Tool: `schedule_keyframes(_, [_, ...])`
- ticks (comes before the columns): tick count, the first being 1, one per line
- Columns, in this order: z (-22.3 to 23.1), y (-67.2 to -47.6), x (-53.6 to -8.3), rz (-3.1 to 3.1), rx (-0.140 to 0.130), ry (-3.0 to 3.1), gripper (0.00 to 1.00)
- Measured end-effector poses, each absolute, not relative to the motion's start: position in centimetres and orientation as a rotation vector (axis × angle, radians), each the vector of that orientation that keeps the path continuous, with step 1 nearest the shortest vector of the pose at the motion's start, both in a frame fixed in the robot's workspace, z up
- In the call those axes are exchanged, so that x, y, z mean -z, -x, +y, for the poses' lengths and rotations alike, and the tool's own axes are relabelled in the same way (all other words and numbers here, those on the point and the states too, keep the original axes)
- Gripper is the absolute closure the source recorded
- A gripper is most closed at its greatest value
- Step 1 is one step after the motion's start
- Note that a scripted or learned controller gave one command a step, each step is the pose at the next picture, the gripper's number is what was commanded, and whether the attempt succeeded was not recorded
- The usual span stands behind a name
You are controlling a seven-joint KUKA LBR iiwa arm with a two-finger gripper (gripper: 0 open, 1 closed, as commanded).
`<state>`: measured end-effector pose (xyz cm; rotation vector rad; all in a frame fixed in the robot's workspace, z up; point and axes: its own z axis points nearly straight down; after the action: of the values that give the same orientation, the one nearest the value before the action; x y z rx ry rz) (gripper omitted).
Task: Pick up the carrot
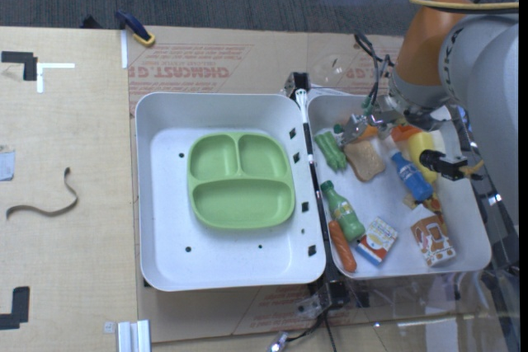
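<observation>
The arm descends over the far end of the right bin (462,255), where its gripper (369,124) sits among clutter; whether it is spread, pressed together, or pinching anything cannot be told from this view. The carrot (341,246), taken here to be the orange, tapered item, lies at the near-left corner of that bin, along the wall shared with the left bin (157,202), which holds a green divided plate (242,180). A green bottle (343,213) lies just beside the carrot on its far side, apparently touching it, and a small printed carton (378,241) rests close on the carrot's right. Farther from the carrot lie a slice of bread (365,160), a green pod-like vegetable (329,150), a blue bottle (410,176), a yellow item (420,146) and a brown packet (431,238). Judged risks: the gripper is well apart from the carrot and near other orange-toned items, so a closure here would likely seize the wrong thing; at the carrot itself, the bin wall and the adjoining bottle leave little room for the tool, inviting a glancing or shared grasp.
</observation>
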<state>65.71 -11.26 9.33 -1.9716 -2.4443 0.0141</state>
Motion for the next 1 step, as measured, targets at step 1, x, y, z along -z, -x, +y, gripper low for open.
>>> schedule_keyframes(1, [-11.20,-65.79,-10.32,-2.449,-0.014,1.967,1.00])
